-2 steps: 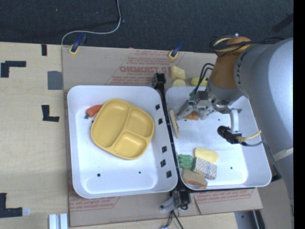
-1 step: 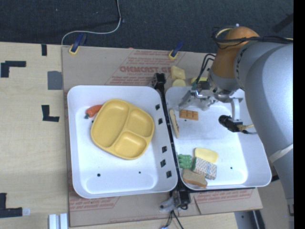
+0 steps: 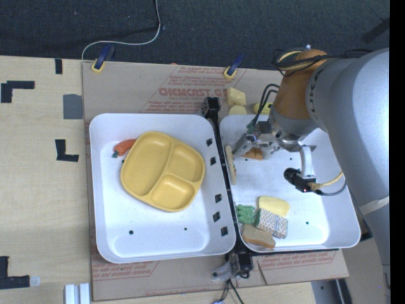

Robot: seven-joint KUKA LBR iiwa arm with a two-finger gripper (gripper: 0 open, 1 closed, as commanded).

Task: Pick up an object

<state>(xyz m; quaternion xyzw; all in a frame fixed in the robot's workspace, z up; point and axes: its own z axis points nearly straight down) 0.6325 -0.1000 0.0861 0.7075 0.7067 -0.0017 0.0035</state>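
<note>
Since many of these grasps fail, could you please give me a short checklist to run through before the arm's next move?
1. Claw over the right bin, not the divider: ok.
2. Target under the claw: a small brown item lies right at the fingertips: ok.
3. Item actually between the fingers: cannot tell.
4. Other pieces apart from the claw: the yellow block, patterned block, green piece and brown slice sit clustered at the bin's near edge: ok.
5. Left bin undisturbed: yellow tray lies flat, orange piece beside it: ok.

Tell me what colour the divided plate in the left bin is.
Yellow; the divided plate shows clearly in the camera view.
</note>
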